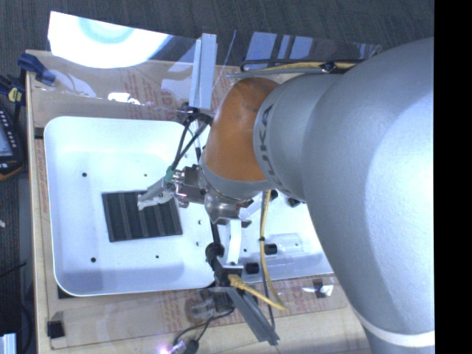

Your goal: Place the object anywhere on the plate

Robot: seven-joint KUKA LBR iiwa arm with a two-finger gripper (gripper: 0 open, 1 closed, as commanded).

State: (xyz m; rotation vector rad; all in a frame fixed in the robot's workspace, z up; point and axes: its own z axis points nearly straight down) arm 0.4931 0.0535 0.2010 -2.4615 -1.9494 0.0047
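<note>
Camera view, looking down at a slant. The arm [346, 183] enters from the right and covers most of the right-hand side; its orange band [236, 135] sits above the wrist. The gripper [153, 198] reaches over the left bin [66, 142], its pale fingertips just above the near edge of the plate [136, 220].

The plate is a dark, flat, roughly rectangular slab with lengthwise ridges or slats, lying on the floor of the left bin, slightly below the bin's centre. It lies flat, apart from the bin walls.

A small pale piece shows at the fingertips, over the plate's upper right corner; it may be the object or part of the fingers, the view being too coarse to settle it. Whether the gripper is parted or closed cannot be told from here.

Yellow and black cables [251, 282] hang below the wrist, over the bench [110, 312] front edge.
</note>
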